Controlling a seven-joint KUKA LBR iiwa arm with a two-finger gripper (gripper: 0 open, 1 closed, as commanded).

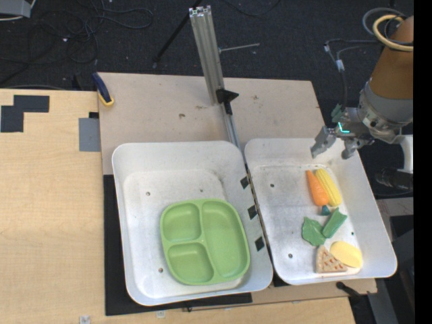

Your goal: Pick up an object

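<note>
Dark cabled floor is seen behind the counter (270,96). Two white bins are borne: the left bin (135,174) holds a green tray (202,241); the right bin (283,181), toy corn (329,185). The pincer (334,144) is spread open, empty, above.

Arm (388,79) reaches down, claw (335,144) spread open.

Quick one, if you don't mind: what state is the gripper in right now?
Gripper: open, holding nothing, above the right bin's far edge.
</note>
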